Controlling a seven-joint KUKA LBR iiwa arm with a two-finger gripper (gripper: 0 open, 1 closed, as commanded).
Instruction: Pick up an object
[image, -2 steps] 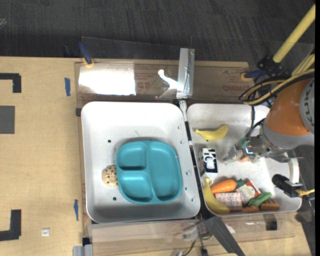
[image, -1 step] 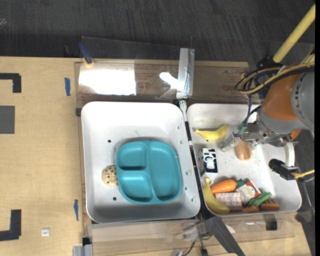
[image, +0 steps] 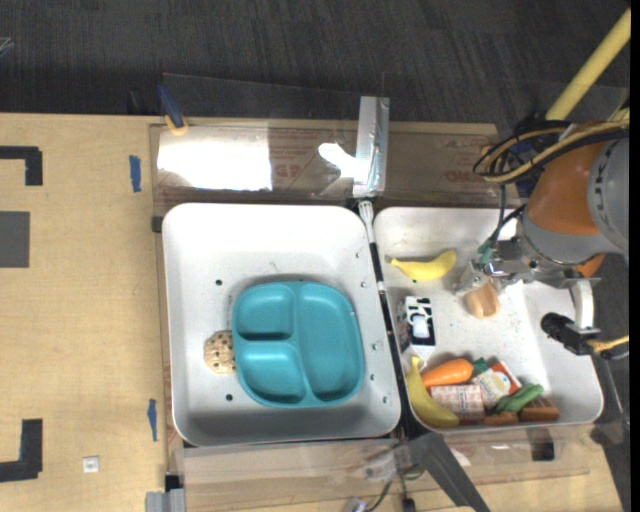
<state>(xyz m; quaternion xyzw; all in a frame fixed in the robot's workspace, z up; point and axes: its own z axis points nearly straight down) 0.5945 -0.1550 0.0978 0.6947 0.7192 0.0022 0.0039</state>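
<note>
Arm and jaws were seen over the right-hand shallow white plastic bin, reaching in from the right, with the orange band of the wrist above the bin's upper right corner. Just below the jaws a small tan, rounded, bread-like piece lay on the bin floor, and it was judged the likeliest thing to be picked. Whether the jaws were open, closed or touching the piece could not be told, the tip being small and blurred against the piece.

The tan piece was judged light and probably hollow or soft plastic, smooth enough to slip; a hold across its shorter width, near the middle, was thought best. A small yellow toy banana lay just to its left, apart from it, curved and tapering, so that a grip at mid-length would be needed.

Along the bin's lower edge a heap was seen: an orange toy carrot, a second yellow banana, a red-and-white printed packet and a green piece, all touching and hard to take singly. A black-and-white card lay flat near the divider.

In the left white bin a teal compartment tray rested, with a speckled beige cookie-like disc touching its left edge.
</note>
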